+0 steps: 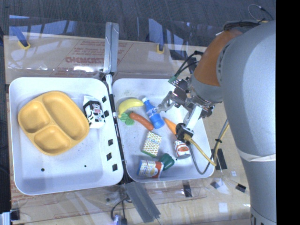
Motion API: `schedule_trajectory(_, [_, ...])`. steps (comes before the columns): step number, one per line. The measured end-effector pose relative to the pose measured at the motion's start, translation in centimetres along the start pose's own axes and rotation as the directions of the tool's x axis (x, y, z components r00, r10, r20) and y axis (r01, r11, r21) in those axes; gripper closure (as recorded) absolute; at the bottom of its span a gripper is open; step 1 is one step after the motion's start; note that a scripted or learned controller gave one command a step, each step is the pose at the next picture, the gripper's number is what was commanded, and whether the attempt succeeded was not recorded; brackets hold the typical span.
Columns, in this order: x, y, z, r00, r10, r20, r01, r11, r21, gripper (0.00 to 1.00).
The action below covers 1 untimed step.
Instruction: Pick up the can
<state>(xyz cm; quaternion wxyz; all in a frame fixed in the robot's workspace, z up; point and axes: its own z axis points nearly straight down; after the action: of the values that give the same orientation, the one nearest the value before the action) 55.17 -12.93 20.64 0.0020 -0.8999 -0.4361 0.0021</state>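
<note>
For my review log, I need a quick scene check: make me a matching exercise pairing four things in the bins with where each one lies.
Things:
1. yellow divided plate
2. banana
3. can
4. blue bottle

Places:
A. near the front edge of the right bin
B. upper left of the right bin, beside the divider
C. left bin
D. middle of the right bin, just right of the banana

Pairs: 1-C, 2-B, 3-A, 4-D
</note>
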Motion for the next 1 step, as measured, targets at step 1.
schedule_trajectory(1, [-2.81, 1.84, 10.47, 0.995, 0.102, -0.001, -0.102, 0.995, 0.002, 0.0])
